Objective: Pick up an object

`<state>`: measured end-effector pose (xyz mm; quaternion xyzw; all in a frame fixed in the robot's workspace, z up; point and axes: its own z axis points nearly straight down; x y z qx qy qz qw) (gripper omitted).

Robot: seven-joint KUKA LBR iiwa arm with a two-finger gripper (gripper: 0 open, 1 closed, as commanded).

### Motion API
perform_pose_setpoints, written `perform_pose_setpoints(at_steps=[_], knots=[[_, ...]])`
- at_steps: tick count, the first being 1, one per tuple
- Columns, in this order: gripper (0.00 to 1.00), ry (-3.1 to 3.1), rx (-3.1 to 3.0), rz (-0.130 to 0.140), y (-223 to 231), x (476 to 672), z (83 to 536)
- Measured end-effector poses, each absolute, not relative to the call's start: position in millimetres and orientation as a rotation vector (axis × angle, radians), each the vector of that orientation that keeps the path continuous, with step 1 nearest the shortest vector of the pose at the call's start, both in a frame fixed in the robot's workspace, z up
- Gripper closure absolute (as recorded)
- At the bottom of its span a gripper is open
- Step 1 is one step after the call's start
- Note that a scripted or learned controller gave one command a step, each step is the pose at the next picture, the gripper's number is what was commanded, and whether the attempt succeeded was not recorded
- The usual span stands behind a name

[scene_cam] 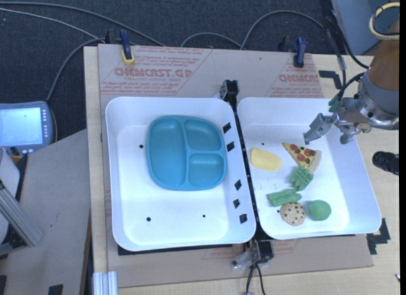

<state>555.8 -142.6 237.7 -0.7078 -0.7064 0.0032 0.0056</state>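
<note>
Pizza slice (302,155) is a yellow wedge, red-dotted; tool (330,129) hovers nearby, fingers spread, holding nothing.

Two white bins (120,179) (361,179), one blue plate (187,153), one pizza slice (302,155), one yellow piece (265,159), two green vegetables (302,177) (283,196), one cookie (292,214), one green ball (319,210).
</note>
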Motion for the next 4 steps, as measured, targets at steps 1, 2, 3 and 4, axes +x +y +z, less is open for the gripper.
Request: perform_pose_setpoints(at_steps=[1, 2, 3, 4], knots=[[0.0, -2.221, -2.22, 0.0, -142.4, 558.1, 243.3], [0.0, -2.217, -2.218, 0.005, -147.3, 562.7, 197.9], [0.0, -2.214, -2.217, 0.006, -153.1, 557.4, 137.5], [0.0, -2.222, -2.222, -0.001, -152.9, 558.5, 87.6]])
